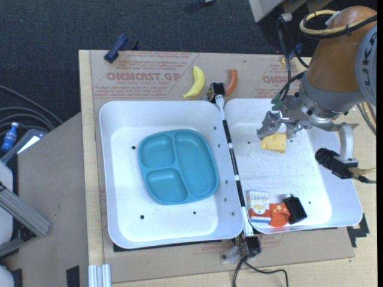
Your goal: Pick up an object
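Lettering in red runs across the brown sheet (149, 64) on the bench beyond the bins. We read "CHEMCAST GP", with finer lines beneath that we cannot make out. The print appears again toward one o'clock of the view, where the arm (338, 58) cuts it off. A small carton (258, 201) at seven o'clock in the right bin (335, 220) has a white and orange printed face, but its words are too small for us to read.

The yellow wedge (275, 143) lies in the right bin toward eleven o'clock, away from the walls. The gripper (276, 130) hangs directly over the wedge's far edge. We cannot tell how wide it stands, or whether it has hold of the wedge.

Just beside the carton, at its three o'clock, sit an orange-red lump (277, 215) and a black block (294, 209), close together. The left bin (114, 136) holds a blue divided plate (178, 166) at its centre. Beyond the bins at twelve o'clock lie a banana (195, 82) and an orange stick (231, 81). A blue clip (116, 48) rests at the bench's eleven o'clock corner.
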{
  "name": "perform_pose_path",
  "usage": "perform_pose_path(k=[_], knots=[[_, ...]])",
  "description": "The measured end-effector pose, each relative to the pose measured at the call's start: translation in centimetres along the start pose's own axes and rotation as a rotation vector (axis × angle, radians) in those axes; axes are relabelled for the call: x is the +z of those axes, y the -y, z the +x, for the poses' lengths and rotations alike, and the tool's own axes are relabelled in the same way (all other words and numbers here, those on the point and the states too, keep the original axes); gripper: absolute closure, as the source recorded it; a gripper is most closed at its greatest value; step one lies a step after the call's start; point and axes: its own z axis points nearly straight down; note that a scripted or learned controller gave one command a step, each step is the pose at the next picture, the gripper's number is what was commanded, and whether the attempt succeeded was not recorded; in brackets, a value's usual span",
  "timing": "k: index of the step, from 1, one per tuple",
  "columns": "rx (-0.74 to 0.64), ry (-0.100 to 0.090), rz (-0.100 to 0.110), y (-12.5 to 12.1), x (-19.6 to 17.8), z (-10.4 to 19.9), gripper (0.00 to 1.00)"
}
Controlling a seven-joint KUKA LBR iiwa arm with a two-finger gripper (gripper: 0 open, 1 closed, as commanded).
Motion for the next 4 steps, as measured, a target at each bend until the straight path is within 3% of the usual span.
perform_pose_path(k=[1, 2, 3, 4], knots=[[0.0, 0.001, 0.0, 1.6, -2.3, 1.0, 1.0], [0.001, 0.0, 0.003, 3.0, -2.8, -2.1, 1.0], [0.001, 0.002, -0.001, 2.1, -2.8, -3.2, 1.0], [0.0, 0.0, 0.002, 2.0, -2.5, -1.5, 1.0]])
